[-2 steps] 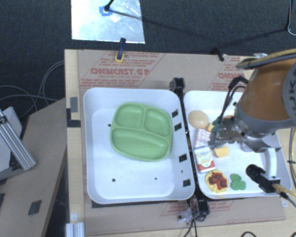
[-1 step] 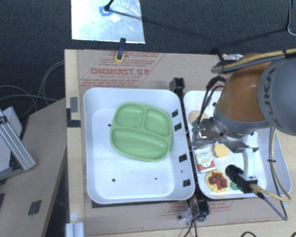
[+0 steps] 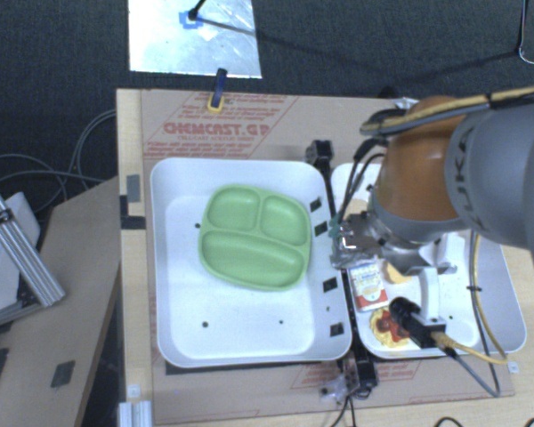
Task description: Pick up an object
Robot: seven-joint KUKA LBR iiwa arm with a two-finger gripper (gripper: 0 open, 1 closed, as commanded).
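- I see the arm (image 3: pixel 427 181) over the right bin (image 3: pixel 507 314); I can't tell its grip.
- Packet (image 3: pixel 367 285) lies near the bin's left wall.
- Left bin (image 3: pixel 173 238) holds a green plate (image 3: pixel 254 237), with room around it.
- Board (image 3: pixel 227 132) reads "CHEMCAST GP".

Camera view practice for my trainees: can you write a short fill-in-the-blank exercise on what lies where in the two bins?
1. The green divided plate lies in the ___ bin.
2. The plate has ___ compartments.
3. The arm hangs over the ___ bin.
4. The small packet with a red-and-white label lies in the ___ bin.

Missing words: left; three; right; right
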